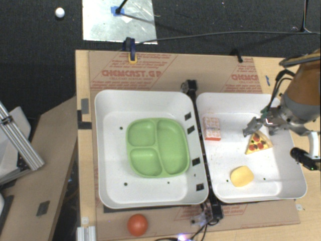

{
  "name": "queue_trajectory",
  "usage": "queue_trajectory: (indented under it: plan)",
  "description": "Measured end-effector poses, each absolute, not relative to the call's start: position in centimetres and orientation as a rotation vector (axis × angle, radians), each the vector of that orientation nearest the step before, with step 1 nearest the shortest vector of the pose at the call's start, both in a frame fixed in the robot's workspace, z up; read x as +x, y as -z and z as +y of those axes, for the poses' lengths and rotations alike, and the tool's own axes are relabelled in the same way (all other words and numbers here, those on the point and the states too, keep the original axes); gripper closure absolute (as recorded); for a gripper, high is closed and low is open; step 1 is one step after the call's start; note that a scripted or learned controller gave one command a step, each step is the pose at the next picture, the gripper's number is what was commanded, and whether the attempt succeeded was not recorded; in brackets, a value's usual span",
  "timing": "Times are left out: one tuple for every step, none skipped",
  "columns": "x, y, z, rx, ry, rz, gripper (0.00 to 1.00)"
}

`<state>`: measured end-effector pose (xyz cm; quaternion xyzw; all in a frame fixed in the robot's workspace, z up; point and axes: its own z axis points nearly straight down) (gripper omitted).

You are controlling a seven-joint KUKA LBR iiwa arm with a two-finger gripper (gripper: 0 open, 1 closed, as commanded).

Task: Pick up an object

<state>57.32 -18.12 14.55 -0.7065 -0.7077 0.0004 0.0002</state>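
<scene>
far left, a slanted aluminium rail (20, 144) lies off the bench, and a small white ball (60, 12) sits on the dark floor near the top. a shiny sheet (119, 14) lies beyond the bench, with a blue and yellow clamp (130, 50) at the board's top edge.

the left bin (108, 185) holds a green divided plate (157, 147), lying flat near its middle, with three compartments. below this bin, on the brown board, sits an orange-red ball (137, 224). black clips (193, 130) run down the seam where the two bins meet.

the right bin (291, 185) carries three things. a small red and white packet (211, 128) lies near its upper left, close to the seam. a yellow rounded block (242, 176) lies lower down, toward the front wall. a toy pizza slice (258, 143) lies between them and to the right, apart from both.

the gripper (257, 126) hangs just above the pizza slice's upper end, dark fingers pointing left and down; whether they are spread or closed cannot be told, and nothing is seen caught between them. behind it the arm (303, 97) fills the bin's upper right corner, its bulk and cables overhanging the right wall. nothing lies piled against the pizza slice.
</scene>
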Motion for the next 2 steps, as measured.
queue_trajectory:
  plan:
    - [57.45,-9.14,-19.04,-2.221,0.002,-2.225,0.00]
    - [57.82,-9.02,-19.10,-2.224,0.007,-2.230,0.00]
